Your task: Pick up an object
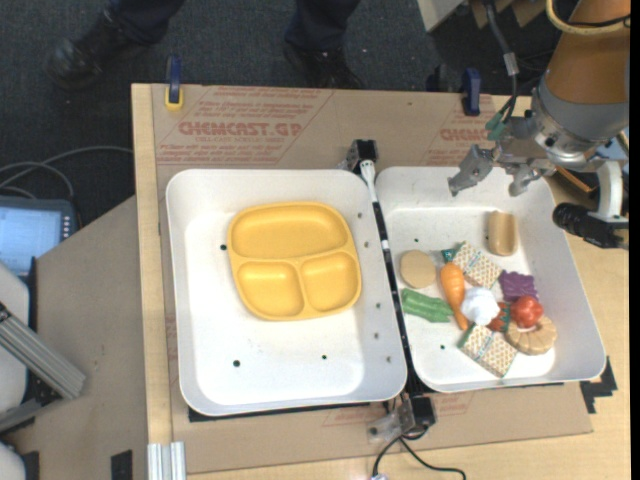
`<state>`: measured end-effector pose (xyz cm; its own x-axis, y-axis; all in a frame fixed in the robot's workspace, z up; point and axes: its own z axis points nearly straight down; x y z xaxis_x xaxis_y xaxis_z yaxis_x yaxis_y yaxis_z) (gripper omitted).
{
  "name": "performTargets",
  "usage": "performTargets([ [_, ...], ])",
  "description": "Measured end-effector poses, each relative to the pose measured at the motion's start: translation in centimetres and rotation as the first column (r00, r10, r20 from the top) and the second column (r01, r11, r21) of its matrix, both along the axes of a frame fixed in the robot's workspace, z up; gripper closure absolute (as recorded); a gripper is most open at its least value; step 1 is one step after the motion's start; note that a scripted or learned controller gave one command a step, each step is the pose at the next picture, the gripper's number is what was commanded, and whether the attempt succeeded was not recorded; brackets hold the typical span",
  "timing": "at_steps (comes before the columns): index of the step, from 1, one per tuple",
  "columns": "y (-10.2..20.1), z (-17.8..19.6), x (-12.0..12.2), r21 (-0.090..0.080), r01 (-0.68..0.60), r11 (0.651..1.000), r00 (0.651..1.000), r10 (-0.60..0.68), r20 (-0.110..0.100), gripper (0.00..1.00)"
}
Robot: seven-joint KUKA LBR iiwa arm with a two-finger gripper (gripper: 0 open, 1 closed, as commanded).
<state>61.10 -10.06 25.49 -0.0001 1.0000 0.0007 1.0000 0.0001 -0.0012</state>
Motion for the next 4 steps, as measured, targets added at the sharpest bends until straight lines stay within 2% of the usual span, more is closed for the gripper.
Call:
performTargets([
  [1, -3.0, -17.7, -1.2, 0.0, 0.004, 1.0, 1.0, -0.004, -0.009, 0.0],
  [3, -1.3, -17.0, -6.5, 0.001, 0.001, 1.0, 1.0, -0.001, -0.002, 0.0],
  [4, -1.4, -16.0, -6.4, -0.001, 0.002, 1.0, 1.0, -0.002, 0.002, 1.0],
])
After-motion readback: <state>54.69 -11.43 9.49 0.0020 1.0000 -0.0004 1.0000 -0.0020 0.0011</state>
